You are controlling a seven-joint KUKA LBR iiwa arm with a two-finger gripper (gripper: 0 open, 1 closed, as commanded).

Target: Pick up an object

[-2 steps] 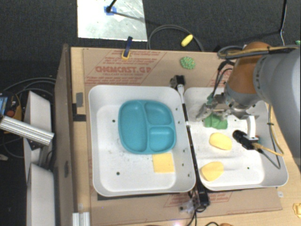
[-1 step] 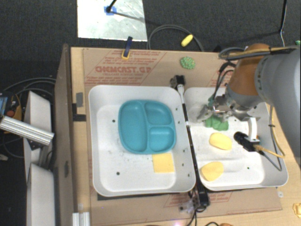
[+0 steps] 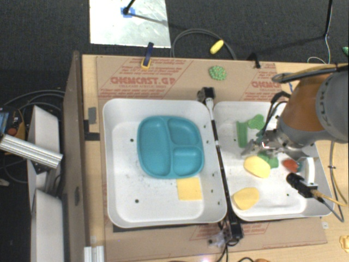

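I read this as the reach-in step. Nearest me in the right white bin (image 3: 305, 209): a matte rounded yellow lump (image 3: 246, 197). Beyond it, a smooth yellow lemon-like piece (image 3: 257, 166), my likely target, right under the gripper (image 3: 260, 146). Grip state: can't tell. Beyond the gripper, a flat green plastic piece (image 3: 241, 134). Next move: descend squarely over the lemon-like piece before clamping.

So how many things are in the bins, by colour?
Blue: 1, the divided plate
Yellow: 3, the flat square, the upper lump, the lower lump
Green: 3, the bar, the piece behind it, the piece under the gripper
Red: 1, the small piece
Total: 8
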